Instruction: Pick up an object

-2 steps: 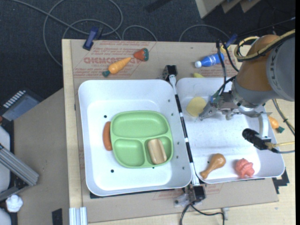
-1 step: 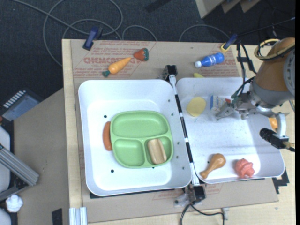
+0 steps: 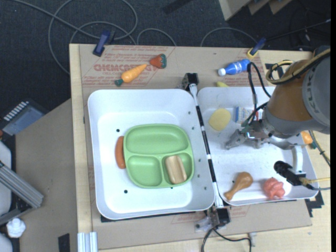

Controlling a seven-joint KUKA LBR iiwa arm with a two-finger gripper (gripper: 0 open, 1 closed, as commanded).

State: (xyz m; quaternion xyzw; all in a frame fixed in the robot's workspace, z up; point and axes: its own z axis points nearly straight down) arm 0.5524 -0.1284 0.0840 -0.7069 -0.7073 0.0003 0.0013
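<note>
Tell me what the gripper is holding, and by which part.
Nothing that shows. The gripper is over bare floor of the right bin, apart from the yellow fruit and the drumstick.

Left bin (image 3: pixel 105 114) is mostly eaten up by the green plate (image 3: pixel 152 140) sitting mid-bin. There's a sausage (image 3: pixel 121 152) tucked against its left edge and a bun (image 3: pixel 176 169) in its lower right compartment, so the open floor is along the top and bottom. Right bin (image 3: pixel 220 161) is tighter. The arm (image 3: pixel 299 104) hangs over the upper right, with the hand (image 3: pixel 236 139) just below a yellow ball (image 3: pixel 220 118). A drumstick (image 3: pixel 239 184) and a pink lump (image 3: pixel 273 188) line the front, and there's a bare patch between them and the hand.
</note>
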